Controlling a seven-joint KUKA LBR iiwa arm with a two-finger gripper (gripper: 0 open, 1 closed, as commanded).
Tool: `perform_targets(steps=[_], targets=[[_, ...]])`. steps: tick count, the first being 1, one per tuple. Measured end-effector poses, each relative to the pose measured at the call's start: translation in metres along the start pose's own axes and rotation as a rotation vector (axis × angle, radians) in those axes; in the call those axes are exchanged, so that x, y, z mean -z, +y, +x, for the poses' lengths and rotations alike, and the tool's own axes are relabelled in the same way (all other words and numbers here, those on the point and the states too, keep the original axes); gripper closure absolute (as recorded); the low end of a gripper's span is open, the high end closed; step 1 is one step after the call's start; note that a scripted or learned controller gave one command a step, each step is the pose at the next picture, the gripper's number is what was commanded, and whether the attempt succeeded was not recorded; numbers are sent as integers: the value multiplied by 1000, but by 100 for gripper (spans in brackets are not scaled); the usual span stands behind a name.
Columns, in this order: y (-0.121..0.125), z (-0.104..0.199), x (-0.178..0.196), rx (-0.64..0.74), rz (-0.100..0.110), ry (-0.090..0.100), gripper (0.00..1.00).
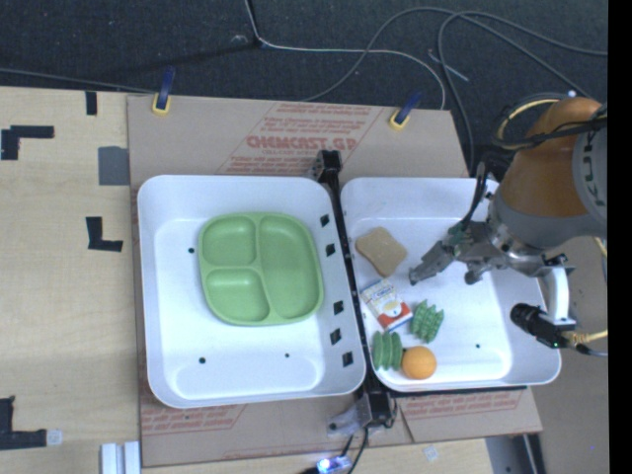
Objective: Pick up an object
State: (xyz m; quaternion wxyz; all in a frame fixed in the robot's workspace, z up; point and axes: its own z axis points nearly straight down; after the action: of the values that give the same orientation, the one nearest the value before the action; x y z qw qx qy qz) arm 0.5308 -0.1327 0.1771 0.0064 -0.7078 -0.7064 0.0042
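Nearest thing: we take the tan, slice-shaped toy bread (381, 251) as the likeliest pick; it lies flat in the upper left of the right shallow white bin (494, 363), near the divider between the two bins.
Handling: we judge it light, stiff plastic or foam, thin and flat, so it may slide on the smooth floor; taking it across the narrow sides looks safer than pressing down on its face.
Neighbours: below it lies a small white and red packet (387, 304), then a dark green ridged toy vegetable (428, 320), a green leafy piece (387, 350) and an orange ball-shaped fruit (420, 362), which touches the leafy piece.
Round fruit: we expect it to roll if nudged off centre.
Tool: the tool (449, 258) hangs low over the bin, just right of the bread, with its two dark fingers spread wide and nothing between them.
Arm: the grey arm with the orange band (553, 166) reaches in from the right.
Left bin: the other white bin (168, 215) holds a pale green divided plastic plate (262, 268).
Counter: both bins sit on brown cardboard (296, 136) on the wooden counter (59, 294).
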Motion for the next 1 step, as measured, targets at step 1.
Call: perform_targets(steps=[1], targets=[[3, 0, 7, 4, -13, -2, 0]])
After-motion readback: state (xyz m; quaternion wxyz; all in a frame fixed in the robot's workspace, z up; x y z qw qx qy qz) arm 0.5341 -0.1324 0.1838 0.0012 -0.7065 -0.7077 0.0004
